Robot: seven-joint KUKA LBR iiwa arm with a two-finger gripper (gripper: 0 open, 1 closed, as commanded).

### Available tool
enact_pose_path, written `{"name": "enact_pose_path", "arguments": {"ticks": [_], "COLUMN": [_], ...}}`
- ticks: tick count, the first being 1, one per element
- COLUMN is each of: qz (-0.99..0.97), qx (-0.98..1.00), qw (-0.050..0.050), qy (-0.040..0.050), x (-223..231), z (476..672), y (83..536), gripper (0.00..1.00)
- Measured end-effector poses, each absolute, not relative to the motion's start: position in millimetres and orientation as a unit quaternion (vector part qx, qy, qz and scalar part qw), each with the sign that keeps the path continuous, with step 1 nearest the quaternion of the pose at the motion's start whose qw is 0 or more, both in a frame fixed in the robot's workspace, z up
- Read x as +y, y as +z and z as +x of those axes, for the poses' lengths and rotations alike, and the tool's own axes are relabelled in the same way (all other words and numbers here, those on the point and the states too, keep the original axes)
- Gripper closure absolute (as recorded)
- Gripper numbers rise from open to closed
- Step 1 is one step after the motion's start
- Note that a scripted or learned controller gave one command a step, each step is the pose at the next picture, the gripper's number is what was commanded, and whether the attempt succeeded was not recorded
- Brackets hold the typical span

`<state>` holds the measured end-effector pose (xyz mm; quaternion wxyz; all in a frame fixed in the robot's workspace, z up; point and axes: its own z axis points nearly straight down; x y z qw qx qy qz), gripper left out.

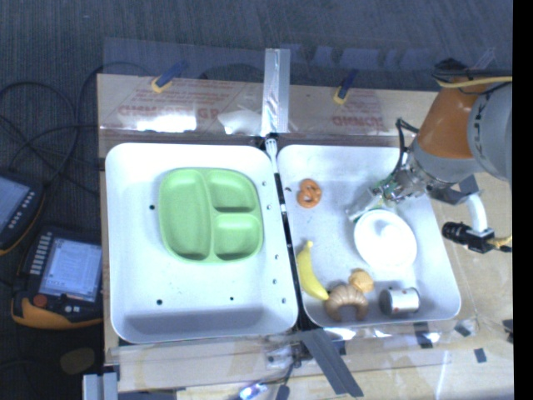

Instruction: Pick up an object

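Observation:
My gripper (pixel 372 200) hangs over the right bin (pixel 333 169), at its right-centre, just above the upper-left rim of a white round bowl (pixel 385 238). Nothing is seen held in it. An orange pretzel (pixel 309 193) lies to its left near the bin's divider. Along the front of the bin lie a yellow banana (pixel 311 275), a brown croissant (pixel 347 301), a small tan bread piece (pixel 361 280) and a silver can (pixel 400 300) on its side.
A green divided plate (pixel 211 213) sits in the left bin (pixel 133 290). The arm's orange band (pixel 450 123) and grey wrist overhang the right bin's right wall. Cables and a tablet lie on the floor at the left.

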<state>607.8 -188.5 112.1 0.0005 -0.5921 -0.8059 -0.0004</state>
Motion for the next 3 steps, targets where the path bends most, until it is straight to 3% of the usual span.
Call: {"name": "enact_pose_path", "arguments": {"ticks": [1, 2, 3], "qz": [-0.592, -0.591, -0.587], "qx": [-0.806, -0.807, -0.810], "qw": [0.007, -0.002, 0.000], "qy": [0.0014, 0.0010, -0.0002], "x": [-198, -199, -147], "z": [667.9, 671.5, 669.8], "y": [87, 96, 185], "gripper": [0.00, 1.00, 1.00]}}
